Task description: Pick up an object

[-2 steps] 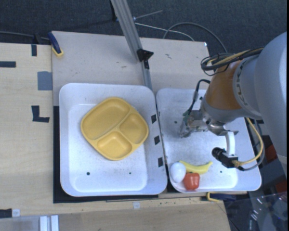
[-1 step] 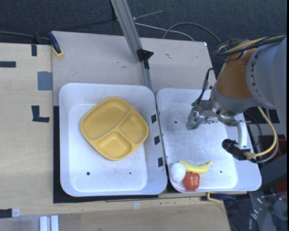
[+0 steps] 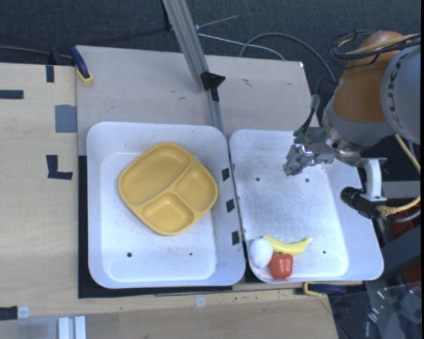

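Note:
A yellow banana (image 3: 291, 246), a white egg-shaped object (image 3: 259, 252) and a red pepper-like object (image 3: 282, 265) lie clustered at the near left corner of the right bin (image 3: 283, 196). A yellow divided plate (image 3: 167, 188) sits in the left bin (image 3: 102, 210). My gripper (image 3: 294, 164) hangs over the far part of the right bin, well away from the cluster, with nothing seen between its fingers.
A slanted metal pole (image 3: 191, 37) rises from behind the bins where they meet. Cables (image 3: 268, 44) run across the bench behind the right bin. The arm's orange band (image 3: 364, 83) and grey body stand at the right, beside the right bin's far edge.

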`<state>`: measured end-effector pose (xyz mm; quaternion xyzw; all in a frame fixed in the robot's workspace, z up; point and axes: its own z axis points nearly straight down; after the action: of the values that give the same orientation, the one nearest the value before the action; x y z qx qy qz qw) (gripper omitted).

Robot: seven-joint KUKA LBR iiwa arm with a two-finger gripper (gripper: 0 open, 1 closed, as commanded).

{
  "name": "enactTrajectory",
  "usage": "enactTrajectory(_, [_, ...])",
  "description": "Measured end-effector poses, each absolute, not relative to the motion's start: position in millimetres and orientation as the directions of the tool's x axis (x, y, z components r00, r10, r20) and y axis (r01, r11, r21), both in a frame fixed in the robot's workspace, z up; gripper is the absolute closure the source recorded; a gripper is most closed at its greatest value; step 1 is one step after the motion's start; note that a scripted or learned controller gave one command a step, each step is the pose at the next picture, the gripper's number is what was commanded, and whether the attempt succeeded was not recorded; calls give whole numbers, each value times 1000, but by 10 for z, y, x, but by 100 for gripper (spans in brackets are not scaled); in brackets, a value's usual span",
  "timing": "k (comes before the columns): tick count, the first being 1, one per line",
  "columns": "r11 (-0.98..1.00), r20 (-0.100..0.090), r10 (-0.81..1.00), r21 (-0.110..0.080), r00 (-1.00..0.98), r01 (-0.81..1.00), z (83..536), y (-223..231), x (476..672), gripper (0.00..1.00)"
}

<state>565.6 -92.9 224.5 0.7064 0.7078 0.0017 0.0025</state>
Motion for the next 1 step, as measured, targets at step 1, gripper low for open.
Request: enactTrajectory(1, [2, -1, 1000, 6, -2, 1000, 2879, -916, 5642, 100])
